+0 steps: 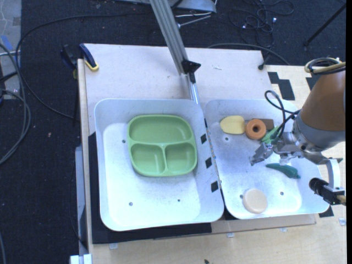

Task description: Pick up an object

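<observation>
Overhead, the arm (324, 111) reaches in from the right, its gripper (263, 154) low over the right bin (231, 191); whether its jaws are wide or narrow I cannot tell. A teal object (285, 170) lies just beside it, to the right. A yellow piece (232, 125) and orange ring (255, 129) sit far; a cream disc (255, 201) near. The left bin (115, 202) holds a green divided plate (163, 145).
</observation>
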Robot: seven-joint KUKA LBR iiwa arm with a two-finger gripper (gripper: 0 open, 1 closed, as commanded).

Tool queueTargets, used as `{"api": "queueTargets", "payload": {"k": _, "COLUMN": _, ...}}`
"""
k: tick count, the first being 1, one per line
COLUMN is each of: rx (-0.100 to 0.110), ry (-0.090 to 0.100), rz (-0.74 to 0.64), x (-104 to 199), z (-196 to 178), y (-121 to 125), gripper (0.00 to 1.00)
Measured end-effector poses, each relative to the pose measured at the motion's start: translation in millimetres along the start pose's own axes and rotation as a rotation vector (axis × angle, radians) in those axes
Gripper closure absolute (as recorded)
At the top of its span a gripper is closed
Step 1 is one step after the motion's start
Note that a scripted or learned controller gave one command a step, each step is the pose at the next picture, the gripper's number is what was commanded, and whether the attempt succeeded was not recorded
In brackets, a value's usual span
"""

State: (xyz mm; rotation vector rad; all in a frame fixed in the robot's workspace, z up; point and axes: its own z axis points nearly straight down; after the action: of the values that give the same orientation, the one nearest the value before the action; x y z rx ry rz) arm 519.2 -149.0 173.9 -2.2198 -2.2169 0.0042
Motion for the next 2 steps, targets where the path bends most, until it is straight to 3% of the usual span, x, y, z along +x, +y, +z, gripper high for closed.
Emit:
{"api": "queueTargets", "payload": {"k": 1, "rx": -0.001, "ry": 0.000, "rz": 0.000, "x": -7, "z": 52, "y": -8, "gripper": 0.00}}
{"api": "queueTargets", "payload": {"k": 2, "rx": -0.007, "ry": -0.002, "rz": 0.000, "x": -7, "z": 81, "y": -7, "gripper": 0.00}}
